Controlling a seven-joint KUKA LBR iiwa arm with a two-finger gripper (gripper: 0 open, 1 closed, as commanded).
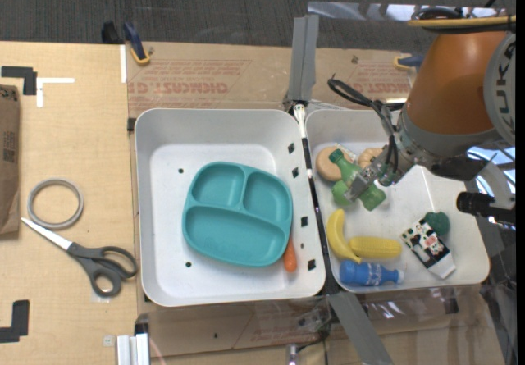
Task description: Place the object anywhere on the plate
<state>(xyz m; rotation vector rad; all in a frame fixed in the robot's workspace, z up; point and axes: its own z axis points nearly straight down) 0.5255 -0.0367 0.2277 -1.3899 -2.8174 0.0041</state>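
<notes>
The teal divided plate point(199, 191) lies in the left white bin point(152, 191), with all three of its compartments bare. A small orange carrot point(289, 257) lies against the plate's lower right rim, on the bin floor and not on the plate. The gripper point(367, 181) hangs to the right of the plate, over the right white bin point(469, 261), directly above a green bottle point(375, 197), which lies tilted on that bin's floor, apart from the plate and across the wall between the bins. The gripper's body covers the middle of the bottle, so I cannot tell whether the claw is wide, narrow or closed on it. Also right of the plate, in that same bin, are a tan round biscuit point(327, 164) touching the bottle's neck, a yellow banana point(336, 232), a yellow corn cob point(377, 248), a blue bottle point(369, 275) and a cow-patterned carton point(426, 245) farthest from the plate. Left of the plate, outside the bins, a tape ring point(55, 202) and grey scissors point(90, 257) lie on the bench
</notes>
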